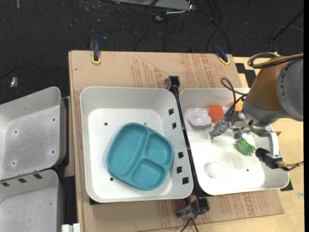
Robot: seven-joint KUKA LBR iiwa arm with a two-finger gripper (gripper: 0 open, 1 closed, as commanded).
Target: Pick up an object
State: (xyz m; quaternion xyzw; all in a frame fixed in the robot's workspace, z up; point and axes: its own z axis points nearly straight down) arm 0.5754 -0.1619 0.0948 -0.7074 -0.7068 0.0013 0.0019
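Risk came first: the arm [275, 93], bulkiest thing over the right bin [231, 182], crowded several small pieces lying close together, so a descent could have nudged one aside or closed on nothing. Left of that bin, the left bin [96, 105] carried a teal divided tray [140, 156], well apart from the action. Inside the right bin, the gripper [223, 128] hung low with its metal fingers spread and nothing between them. Just beside it lay a pale cup-like piece [198, 117], likeliest target, small and rounded; an orange block [216, 112] touched it. A green crinkled item [245, 146] and a white disc [214, 168] sat nearer the bin's front.
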